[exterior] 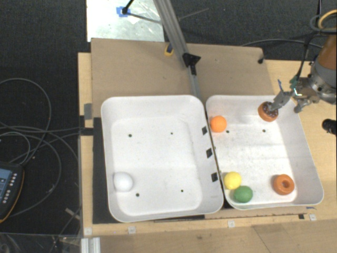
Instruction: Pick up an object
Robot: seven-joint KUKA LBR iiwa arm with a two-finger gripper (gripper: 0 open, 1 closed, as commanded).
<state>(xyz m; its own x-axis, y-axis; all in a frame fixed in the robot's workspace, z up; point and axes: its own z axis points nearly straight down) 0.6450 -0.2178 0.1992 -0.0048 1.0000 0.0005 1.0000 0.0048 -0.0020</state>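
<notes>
1. Scanning from the far left, a white ball (124, 182) lies in the left bin (152, 105), well apart from the claw (273, 107) and low to its left; it is the farthest candidate.
2. Next, an orange ball (218, 124) sits in the right bin (308, 157) near the wall it shares with the left bin, to the claw's left and a little lower in the view.
3. Further down that same side, a yellow ball (233, 180) and a green ball (243, 194) touch each other, well below the claw and to its left.
4. Under the claw tip, at the right bin's upper edge, is a brownish-orange ring (268, 112). The finger seen reaches down into or just onto it, so this is the thing nearest by far: it lies straight beneath the tip, not to either side.
5. I cannot tell whether the claw is spread or pressed together; the tip is too small and overlaps the ring. Nothing shows the ring pinched.
6. A second orange ring (284, 184) lies flat near the bin's lower right corner, almost directly below the claw in the view and well apart from it.
7. Judging by this, the coming move turns on the upper ring: only a closing and a lift are needed, with the bin's rim close by as the likely snag.
</notes>
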